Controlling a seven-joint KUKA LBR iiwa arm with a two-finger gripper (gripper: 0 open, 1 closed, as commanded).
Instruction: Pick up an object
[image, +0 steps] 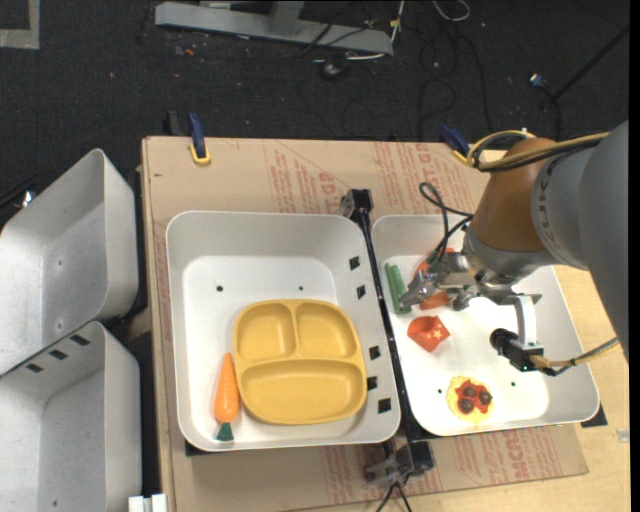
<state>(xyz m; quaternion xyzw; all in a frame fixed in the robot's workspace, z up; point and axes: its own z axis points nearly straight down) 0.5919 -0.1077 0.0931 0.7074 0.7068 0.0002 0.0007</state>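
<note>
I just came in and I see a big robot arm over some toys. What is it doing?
The robot arm is reaching into the right bin to try to pick something up. Its gripper is low beside a green piece and just above a red toy. I can't tell that it has grabbed anything yet. A small yellow toy with dark berries lies nearer the front. In the left bin sit a yellow divided plate and a toy carrot, untouched.

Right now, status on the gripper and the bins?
Gripper low in right bin, over green piece, beside red piece. No grasp seen. Pizza toy near front. Left bin: yellow tray, carrot.
</note>
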